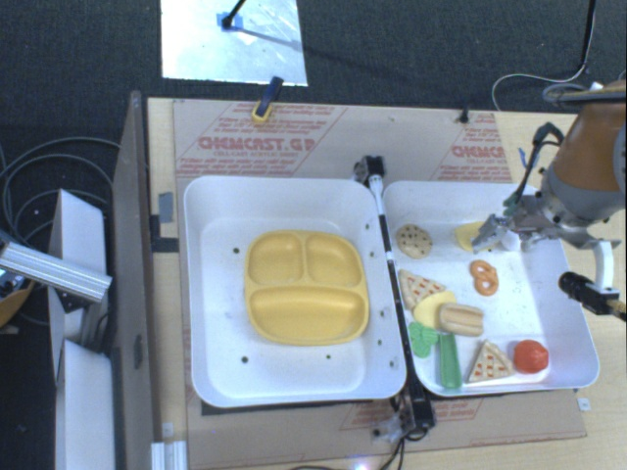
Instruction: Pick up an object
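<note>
Gripper (493,233) is hovering over right bin (571,306), fingers spread w/ nothing between them. It's sitting by a yellow piece (469,234), maybe touching, and pretzel (484,277) is lying just below.

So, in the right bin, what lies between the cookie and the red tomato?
In the camera view, a line from the cookie to the tomato crosses the bread roll; the pretzel sits just above that line.
</note>
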Tool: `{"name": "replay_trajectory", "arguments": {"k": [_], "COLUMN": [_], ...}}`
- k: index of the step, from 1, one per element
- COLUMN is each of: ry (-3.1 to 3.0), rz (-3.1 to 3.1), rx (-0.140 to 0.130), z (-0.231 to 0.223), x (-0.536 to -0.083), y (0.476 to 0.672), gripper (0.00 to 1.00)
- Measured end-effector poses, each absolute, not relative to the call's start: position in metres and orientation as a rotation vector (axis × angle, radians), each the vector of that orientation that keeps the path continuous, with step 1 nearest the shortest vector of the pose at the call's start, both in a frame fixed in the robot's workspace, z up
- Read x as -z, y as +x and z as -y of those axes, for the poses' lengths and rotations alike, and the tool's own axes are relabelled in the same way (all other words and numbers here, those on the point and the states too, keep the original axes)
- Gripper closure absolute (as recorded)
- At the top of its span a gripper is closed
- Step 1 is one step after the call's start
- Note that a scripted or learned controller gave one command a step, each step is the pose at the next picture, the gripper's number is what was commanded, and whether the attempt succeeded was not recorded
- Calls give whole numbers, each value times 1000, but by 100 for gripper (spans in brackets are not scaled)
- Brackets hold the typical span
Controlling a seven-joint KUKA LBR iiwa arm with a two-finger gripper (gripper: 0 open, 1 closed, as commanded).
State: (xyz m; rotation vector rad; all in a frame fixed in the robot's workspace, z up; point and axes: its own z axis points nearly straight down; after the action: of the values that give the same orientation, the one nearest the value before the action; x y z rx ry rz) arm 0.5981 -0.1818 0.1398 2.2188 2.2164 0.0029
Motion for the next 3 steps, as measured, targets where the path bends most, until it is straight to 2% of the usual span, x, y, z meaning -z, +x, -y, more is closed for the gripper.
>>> {"name": "replay_trajectory", "arguments": {"k": [1, 2, 3], "ry": [2224, 2216, 2210], "rz": [-2222, -2219, -2229], "rx": [2, -6, -5], "z": [183, 183, 145], "x": [-82, -96, -85], "y": [570, 573, 612], "gripper": [0, 100, 100]}}
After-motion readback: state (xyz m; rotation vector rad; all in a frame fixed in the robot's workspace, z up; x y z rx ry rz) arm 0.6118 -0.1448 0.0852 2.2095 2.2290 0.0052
